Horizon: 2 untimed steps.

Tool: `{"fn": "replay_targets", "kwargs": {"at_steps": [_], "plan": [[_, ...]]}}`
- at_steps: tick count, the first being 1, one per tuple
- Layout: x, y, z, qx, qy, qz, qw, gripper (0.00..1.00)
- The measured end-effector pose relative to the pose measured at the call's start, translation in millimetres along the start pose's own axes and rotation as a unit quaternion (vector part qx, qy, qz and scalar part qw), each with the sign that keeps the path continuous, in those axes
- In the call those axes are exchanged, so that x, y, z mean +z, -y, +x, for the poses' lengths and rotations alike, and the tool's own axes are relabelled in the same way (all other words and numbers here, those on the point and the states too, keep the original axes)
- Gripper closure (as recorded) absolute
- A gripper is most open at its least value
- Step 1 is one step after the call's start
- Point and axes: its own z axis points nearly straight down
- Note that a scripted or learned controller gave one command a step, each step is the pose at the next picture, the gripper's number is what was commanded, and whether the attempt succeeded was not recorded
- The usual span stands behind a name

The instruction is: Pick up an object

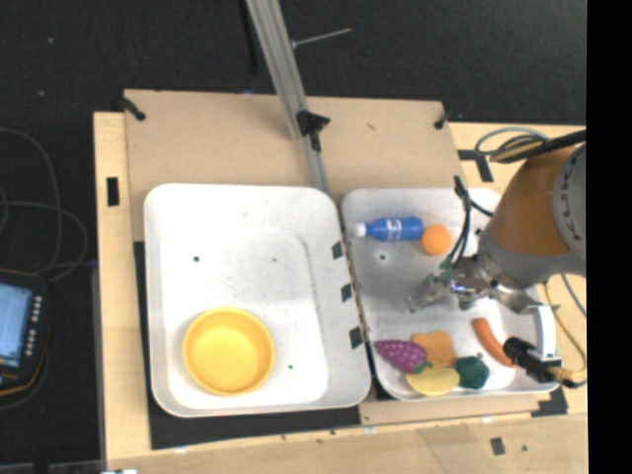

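- Bowl (228,351), yellow, sits alone in the near corner of the left bin (247,225). It has wide bare floor around it, but it is well apart from me and I judge its round rim awkward to clamp.
- Rims (346,265) where the two bins meet stand between me and that side, so I would lift clear before crossing.
- Bottle (391,229), blue, lies on its side by the far wall of the right bin (385,294), with an orange ball (436,240) just beside its right end. I would close across the bottle's narrow width, since the ball may roll.
- Grapes (400,354), an orange piece (434,345), a yellow fruit (433,381) and a green piece (472,371) crowd the near wall, touching or nearly so. Going in there risks a nudged neighbour and a scraped rim.
- Jaws of mine hang over bare floor in the middle of the right bin, between bottle and cluster. I see nothing between them, and I cannot tell whether they are apart or together.
- Sausage (491,341), red, lies slanted and a little apart, partly under my arm. It looks an easy target.
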Motion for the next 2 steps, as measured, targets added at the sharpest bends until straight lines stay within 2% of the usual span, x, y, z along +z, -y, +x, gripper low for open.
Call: {"fn": "replay_targets", "kwargs": {"at_steps": [1, 2], "plan": [[23, 0, -1, 0.000, 0.000, -0.001, 1.0000, 0.00], [11, -1, -2, 0.002, 0.000, -0.004, 1.0000, 1.00]]}}
